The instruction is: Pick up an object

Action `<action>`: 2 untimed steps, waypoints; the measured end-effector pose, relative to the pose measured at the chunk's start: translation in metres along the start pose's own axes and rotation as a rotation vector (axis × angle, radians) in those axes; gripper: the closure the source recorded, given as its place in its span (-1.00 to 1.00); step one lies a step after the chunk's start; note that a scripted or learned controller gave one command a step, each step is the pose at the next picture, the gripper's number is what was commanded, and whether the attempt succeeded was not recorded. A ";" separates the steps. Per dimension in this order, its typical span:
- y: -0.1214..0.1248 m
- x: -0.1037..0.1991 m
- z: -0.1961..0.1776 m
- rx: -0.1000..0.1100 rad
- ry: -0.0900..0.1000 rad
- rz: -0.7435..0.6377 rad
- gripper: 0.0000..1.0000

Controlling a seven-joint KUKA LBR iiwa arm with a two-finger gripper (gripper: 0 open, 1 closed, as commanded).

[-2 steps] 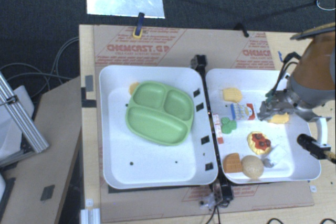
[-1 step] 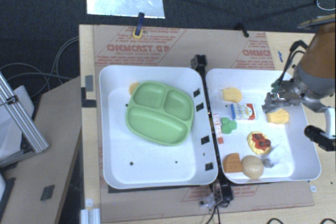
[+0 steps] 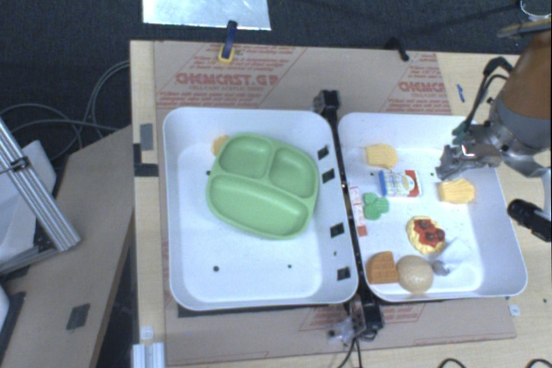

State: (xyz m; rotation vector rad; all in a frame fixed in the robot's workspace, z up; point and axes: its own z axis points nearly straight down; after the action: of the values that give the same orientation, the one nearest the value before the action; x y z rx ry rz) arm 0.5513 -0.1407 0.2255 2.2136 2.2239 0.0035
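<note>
right bin (image 3: 509, 258), hand (image 3: 452, 163) fingers unclear

The arm (image 3: 528, 99) ran off the right edge, so most of it was cut away. A small yellow thing (image 3: 221, 144) lay mostly hidden behind the green tray (image 3: 262, 184). The claw's (image 3: 452, 162) fingers were too small to read.
</note>
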 end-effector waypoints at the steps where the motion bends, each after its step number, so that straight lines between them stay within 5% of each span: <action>1: 0.000 0.057 -0.001 0.003 0.003 -0.005 1.00; 2: -0.005 0.106 0.003 0.004 0.003 -0.005 1.00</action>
State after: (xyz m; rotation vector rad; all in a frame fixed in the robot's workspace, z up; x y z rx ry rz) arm 0.5462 -0.0351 0.2222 2.2114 2.2328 0.0028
